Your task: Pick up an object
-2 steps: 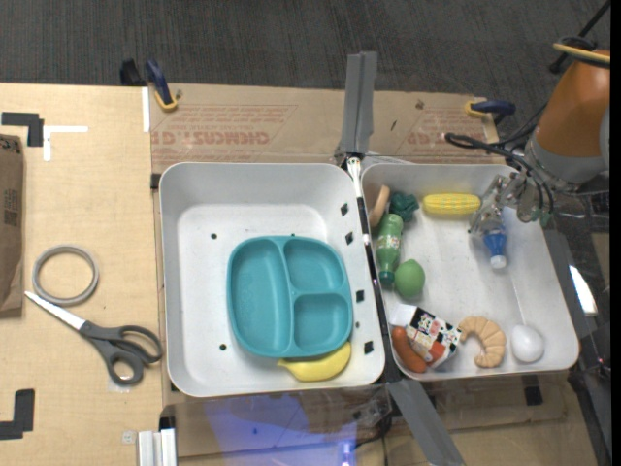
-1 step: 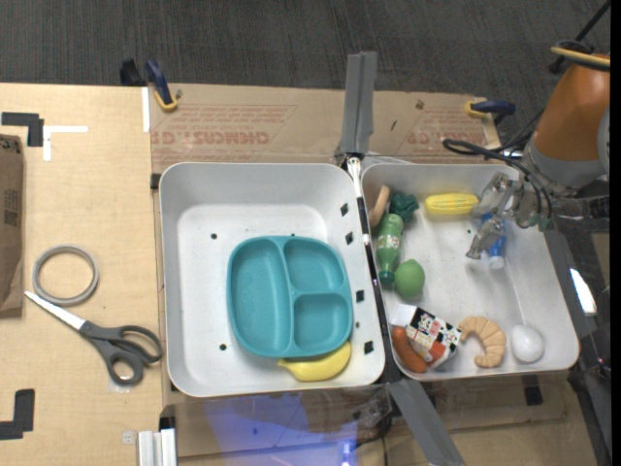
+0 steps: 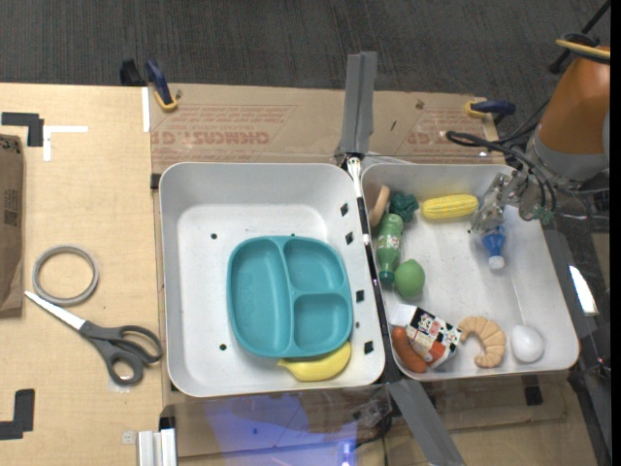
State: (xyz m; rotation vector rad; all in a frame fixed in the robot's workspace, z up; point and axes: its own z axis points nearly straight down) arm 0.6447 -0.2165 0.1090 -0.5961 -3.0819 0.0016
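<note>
Metal end effector [image 3: 494, 223], finger state unclear, above small blue-and-white object [image 3: 496, 249] beside ridged yellow corn [image 3: 448, 207].

Glossy plastic teal tray [image 3: 289, 295], smooth white bins [image 3: 184, 212], metal scissors [image 3: 92, 333].

One fixed camera looks down at a slant from above the bench [image 3: 78, 212]; both white bins [image 3: 184, 202] lie mid-frame, not close; floor along the top.
</note>
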